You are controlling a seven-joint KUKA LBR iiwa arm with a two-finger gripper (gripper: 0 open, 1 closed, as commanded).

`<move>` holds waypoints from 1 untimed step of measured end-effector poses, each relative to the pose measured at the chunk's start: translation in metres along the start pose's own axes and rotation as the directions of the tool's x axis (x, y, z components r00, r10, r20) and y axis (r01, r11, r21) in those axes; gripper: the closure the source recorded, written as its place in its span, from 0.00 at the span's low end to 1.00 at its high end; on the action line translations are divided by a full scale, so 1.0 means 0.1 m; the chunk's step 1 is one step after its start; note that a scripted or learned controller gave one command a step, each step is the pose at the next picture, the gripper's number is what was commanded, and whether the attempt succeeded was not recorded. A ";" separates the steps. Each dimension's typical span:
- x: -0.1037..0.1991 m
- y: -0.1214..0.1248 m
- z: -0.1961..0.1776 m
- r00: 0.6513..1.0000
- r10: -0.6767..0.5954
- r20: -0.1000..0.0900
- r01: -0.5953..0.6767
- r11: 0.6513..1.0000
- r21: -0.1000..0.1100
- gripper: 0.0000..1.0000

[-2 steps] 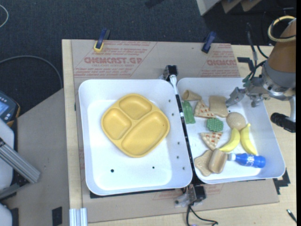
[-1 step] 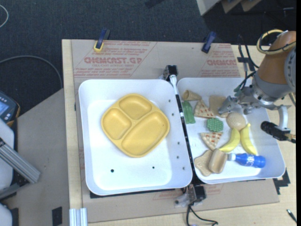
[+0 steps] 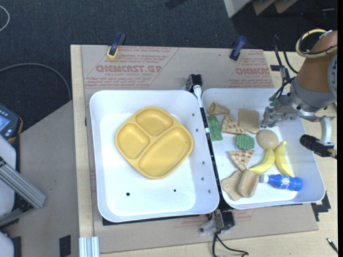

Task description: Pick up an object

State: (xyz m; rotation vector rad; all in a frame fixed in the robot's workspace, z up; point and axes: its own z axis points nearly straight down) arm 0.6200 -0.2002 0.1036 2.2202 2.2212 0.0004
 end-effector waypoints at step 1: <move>0.00 0.10 -0.48 1.000 -0.001 0.002 0.001 1.000 -0.006 1.00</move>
